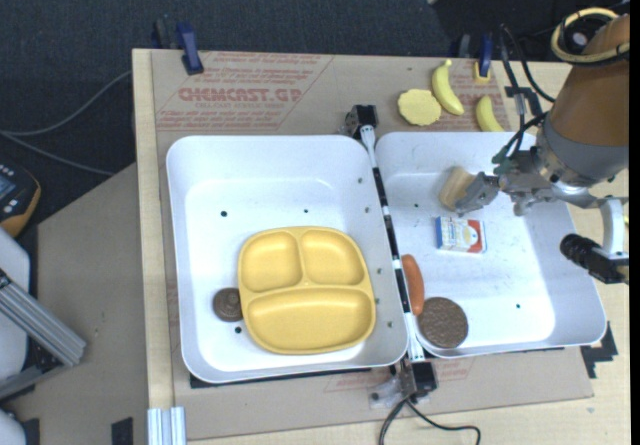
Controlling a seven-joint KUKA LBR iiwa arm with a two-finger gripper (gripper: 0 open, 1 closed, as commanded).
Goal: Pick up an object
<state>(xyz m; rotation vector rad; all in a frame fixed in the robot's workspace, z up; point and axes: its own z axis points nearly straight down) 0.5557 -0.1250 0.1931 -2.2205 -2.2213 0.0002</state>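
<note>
Tan block (456, 187) sits against the hand (478, 192).

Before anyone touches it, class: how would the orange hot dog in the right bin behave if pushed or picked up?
The hot dog looks like a smooth rounded cylinder, so it would probably roll sideways. It lies along the right bin's left wall, which may crowd a grasp. It looks like a plastic toy, so likely light and stiff.
</note>
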